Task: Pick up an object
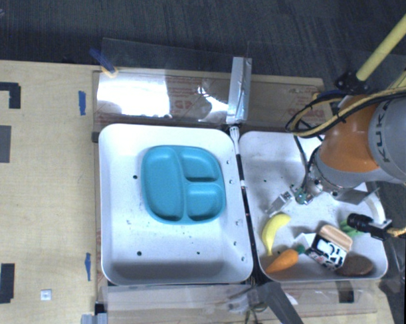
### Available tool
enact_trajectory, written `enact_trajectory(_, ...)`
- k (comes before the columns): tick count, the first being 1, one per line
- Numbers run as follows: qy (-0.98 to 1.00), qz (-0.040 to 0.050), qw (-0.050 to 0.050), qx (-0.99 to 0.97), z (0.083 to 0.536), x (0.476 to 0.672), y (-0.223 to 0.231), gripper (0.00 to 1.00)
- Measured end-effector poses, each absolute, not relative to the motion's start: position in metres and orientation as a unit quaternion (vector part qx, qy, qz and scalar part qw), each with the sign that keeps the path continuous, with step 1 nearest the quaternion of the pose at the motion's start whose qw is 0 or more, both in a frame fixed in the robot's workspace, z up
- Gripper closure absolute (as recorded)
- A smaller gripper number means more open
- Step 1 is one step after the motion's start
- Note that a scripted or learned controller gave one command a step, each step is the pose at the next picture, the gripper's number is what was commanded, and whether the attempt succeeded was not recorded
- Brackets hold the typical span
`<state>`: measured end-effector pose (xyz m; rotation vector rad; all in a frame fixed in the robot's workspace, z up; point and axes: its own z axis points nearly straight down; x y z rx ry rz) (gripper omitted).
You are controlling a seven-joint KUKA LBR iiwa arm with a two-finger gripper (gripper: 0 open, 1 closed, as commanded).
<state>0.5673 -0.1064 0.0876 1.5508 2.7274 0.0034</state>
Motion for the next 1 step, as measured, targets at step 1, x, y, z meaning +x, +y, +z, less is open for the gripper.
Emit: enact_trajectory(1, 0.873, 0.0017, 0.003, 0.487, 0.0878, 0.5424, -0.1144, 0.00)
